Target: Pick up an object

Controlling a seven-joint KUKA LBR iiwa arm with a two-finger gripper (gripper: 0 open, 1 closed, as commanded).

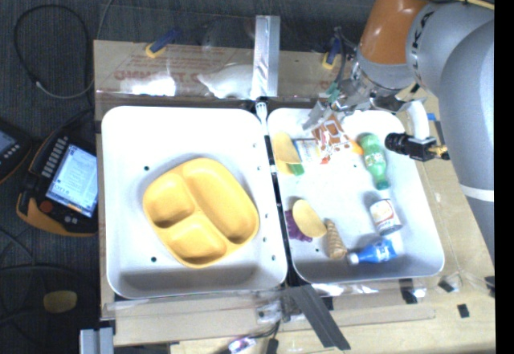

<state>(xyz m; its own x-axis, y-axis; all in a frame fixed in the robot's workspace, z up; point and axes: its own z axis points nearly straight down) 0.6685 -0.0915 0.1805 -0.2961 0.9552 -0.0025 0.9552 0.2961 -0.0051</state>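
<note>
On the floor at far left lies a handheld control pendant (68, 180) with a lit screen, orange-edged, among thin dark cables.

The left bin (120, 184) is a smooth white shallow tub with rounded corners. In its middle sits a glossy yellow plastic tray (201, 209), moulded into three soft-edged compartments and turned at a slant.

The right bin (426, 240) holds the small things. Against its left wall lie a yellow oval piece (283, 148) with a green bit below it; lower down, a pale yellow rounded lump (307, 218) rests on something purple, just beside a tan ridged cone (334, 242). Toward the right are a green plastic bottle (374, 158) lying on its side, a small cylindrical can (386, 215) with a red and white label, and a blue and white bottle (374, 252) near the front edge.

The gripper (329, 113) hangs over the bin's back part, above a crinkled red and white packet (328, 136). Whether its pincer is released or clenched cannot be told. Above it rises the arm's orange band (389, 23), matte and rounded.
</note>
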